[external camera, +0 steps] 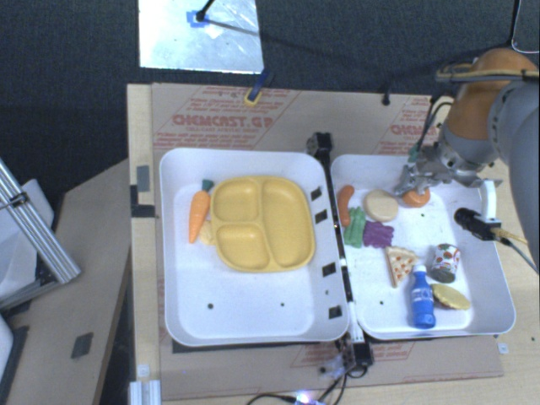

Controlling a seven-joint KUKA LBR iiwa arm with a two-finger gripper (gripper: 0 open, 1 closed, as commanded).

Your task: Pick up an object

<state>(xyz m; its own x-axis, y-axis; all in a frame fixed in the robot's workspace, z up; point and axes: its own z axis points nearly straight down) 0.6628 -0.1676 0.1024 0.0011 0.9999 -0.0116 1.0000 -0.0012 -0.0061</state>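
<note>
We see the metal gripper (413,184) at the right bin's (489,251) 1 o'clock, over a glossy orange piece (416,197), partly hidden; jaw state unclear.

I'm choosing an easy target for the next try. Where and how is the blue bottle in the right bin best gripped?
Probably across the middle of the blue bottle, coming straight down. It lies flat, white cap toward the pizza slice, so close across its round body from its long sides. The open side faces the bin's middle; the yellow piece crowds the other.
</note>
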